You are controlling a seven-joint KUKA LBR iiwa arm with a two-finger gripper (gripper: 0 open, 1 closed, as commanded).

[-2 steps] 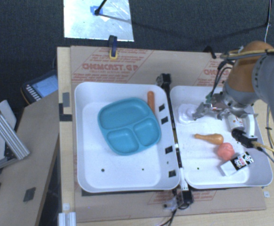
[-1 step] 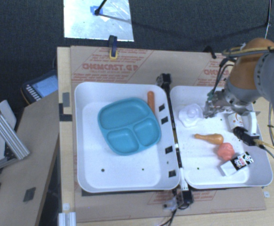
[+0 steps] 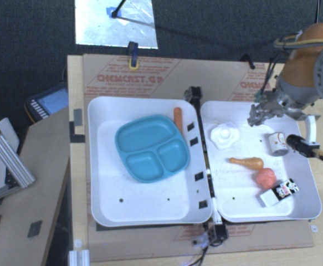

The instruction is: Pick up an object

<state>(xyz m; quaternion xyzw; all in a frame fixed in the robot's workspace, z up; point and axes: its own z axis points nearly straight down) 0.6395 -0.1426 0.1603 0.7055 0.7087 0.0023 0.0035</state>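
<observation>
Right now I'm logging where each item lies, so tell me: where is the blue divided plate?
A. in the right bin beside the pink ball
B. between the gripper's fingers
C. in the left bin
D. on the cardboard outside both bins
C: the blue divided plate lies flat inside the left bin, while the pink ball sits in the right bin and the gripper hangs over that bin's far edge.

Single fixed camera above the bench [image 3: 122, 71], looking down at a slant, both bins in frame
</observation>
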